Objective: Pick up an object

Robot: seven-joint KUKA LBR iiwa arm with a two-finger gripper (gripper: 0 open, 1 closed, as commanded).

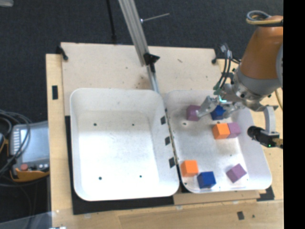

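probably light and stiff, the blue cube (218,112) sits in the right bin (257,185), just beside the purple cube (192,112) and above the orange cube (220,130). flat opposite faces suit a pinch. gripper (215,106) hovers at it; i cannot tell its state. smooth white floor, wooden counter (105,66), dark carpet beyond.
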